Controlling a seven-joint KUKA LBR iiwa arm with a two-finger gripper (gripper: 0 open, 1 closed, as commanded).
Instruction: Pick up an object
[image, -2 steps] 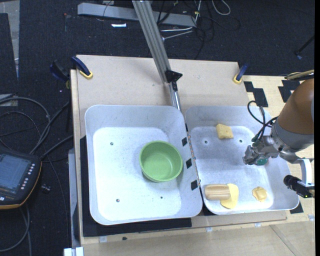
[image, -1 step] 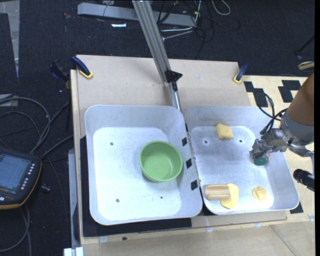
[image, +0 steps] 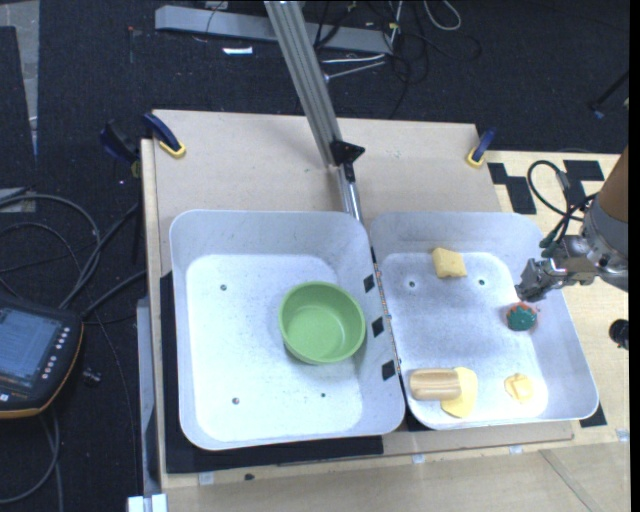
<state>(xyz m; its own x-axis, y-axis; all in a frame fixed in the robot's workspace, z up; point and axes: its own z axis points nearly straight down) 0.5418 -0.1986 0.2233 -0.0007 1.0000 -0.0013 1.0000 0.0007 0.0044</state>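
Observation:
My gripper (image: 530, 287) hangs over the right edge of the right bin (image: 450, 330), its dark fingers pointing down and left. Just below its tips lies a small teal and red object (image: 521, 318), apart from the fingers as far as I can see. A yellow block (image: 449, 263) sits at the bin's back. A tan cylinder (image: 433, 384) rests on a yellow wedge (image: 463, 397) near the front. A small yellow piece (image: 518, 387) lies at the front right. A green bowl (image: 322, 322) stands in the left bin (image: 230, 330).
A slanted metal pole (image: 312, 90) crosses the back of the bench above the seam between the bins. Clamps sit at the bench's back corners. Cables trail beside the arm at the right.

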